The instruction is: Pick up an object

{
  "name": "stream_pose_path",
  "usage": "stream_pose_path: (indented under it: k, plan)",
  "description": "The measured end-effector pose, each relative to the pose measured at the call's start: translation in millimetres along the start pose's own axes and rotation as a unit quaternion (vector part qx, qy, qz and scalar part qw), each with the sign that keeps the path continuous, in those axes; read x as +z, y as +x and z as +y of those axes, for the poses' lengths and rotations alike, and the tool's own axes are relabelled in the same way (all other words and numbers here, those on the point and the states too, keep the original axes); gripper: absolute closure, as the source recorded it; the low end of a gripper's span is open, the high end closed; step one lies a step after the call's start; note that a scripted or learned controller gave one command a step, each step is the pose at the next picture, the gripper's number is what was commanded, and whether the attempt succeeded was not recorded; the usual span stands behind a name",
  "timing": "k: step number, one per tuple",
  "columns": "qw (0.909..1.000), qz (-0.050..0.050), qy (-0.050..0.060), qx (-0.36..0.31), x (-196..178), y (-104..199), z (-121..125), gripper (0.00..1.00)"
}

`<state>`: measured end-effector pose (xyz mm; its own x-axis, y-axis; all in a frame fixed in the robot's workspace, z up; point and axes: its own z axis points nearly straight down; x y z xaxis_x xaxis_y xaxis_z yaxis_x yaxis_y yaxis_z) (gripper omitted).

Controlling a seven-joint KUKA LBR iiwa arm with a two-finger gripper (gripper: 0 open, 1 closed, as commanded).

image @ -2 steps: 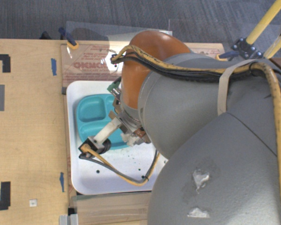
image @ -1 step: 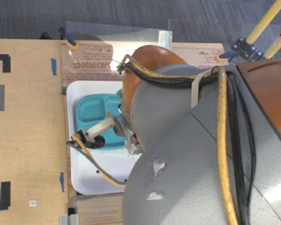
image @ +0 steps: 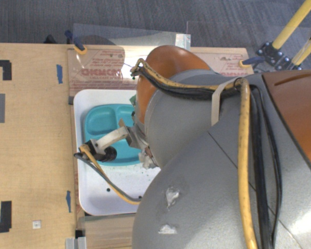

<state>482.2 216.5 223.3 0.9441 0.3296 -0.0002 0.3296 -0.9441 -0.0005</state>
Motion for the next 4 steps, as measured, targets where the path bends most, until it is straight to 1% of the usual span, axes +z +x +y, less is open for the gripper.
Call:
stream_pose_path:
  k: [1,2,3,4]
  plan:
    - [0.9977,0.000,0.000,0.068,-3.1,-0.1,-8.2,1.00]
    - [1.0000,0.003,0.003,-0.002,132.6,2.2,-10.7,1.00]
    - [0.9977,0.003,0.001,0.067,44.0,1.0,-9.2,1.00]
    - [0.9985,0.004,0.001,0.054,-105.5,10.2,-5.4,1.00]
